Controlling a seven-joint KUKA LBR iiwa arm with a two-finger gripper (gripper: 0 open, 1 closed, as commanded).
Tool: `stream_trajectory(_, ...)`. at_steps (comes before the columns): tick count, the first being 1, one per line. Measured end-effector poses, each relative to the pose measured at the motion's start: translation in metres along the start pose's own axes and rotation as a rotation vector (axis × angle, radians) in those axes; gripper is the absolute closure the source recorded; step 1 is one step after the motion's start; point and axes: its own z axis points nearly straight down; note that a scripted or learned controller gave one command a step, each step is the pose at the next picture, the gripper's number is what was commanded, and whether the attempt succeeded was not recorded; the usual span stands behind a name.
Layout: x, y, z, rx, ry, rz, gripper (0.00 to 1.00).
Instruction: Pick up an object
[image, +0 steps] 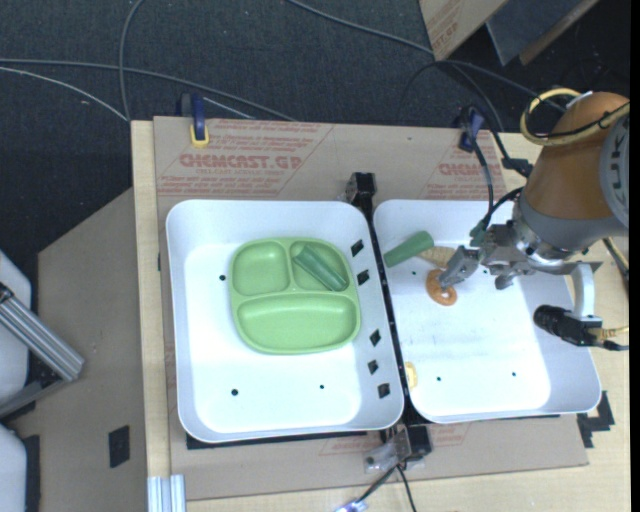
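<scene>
A small orange-brown object (441, 291) lies on the floor of the right bin (480, 370), near its upper left part. A green bar-shaped object (407, 248) lies just above and left of it, close to the divider. My gripper (458, 270) hangs over the right bin with its grey tips right above the orange-brown object; nothing shows between them. In the left bin (200, 380) sits a green divided plate (294, 297) with a darker green piece (321, 265) in its upper right compartment.
The arm's orange band (575, 140) and grey wrist reach in over the right bin's upper right corner. A black cable and connector (565, 325) hang by the right rim. Black clamps (361, 187) sit along the divider between the bins.
</scene>
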Motion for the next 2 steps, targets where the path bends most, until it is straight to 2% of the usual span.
stream_trajectory(1, -0.003, -0.003, 0.063, 0.002, 0.000, 0.001, 0.00)
stream_trajectory(2, -0.003, -0.001, 0.048, -0.006, -0.001, 0.001, 1.00)
